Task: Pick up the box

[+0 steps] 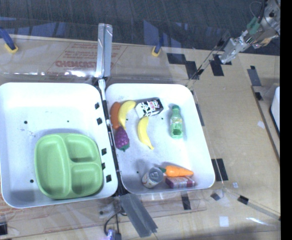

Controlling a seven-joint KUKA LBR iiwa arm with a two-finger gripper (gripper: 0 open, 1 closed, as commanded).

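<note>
My tool sits far from the right bin, grip state unclear; small box touches banana, so I risk grabbing fruit

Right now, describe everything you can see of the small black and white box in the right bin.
The box is a small carton, it seems, with a black and white printed pattern; the print is too small to read. It lies flat and slightly askew on the floor of the right bin, near the far wall. Its left end lies beside or touching the upper yellow banana, and the lower banana starts just below it. The green bottle stands apart to its right. Nothing rests on top of it.
</note>
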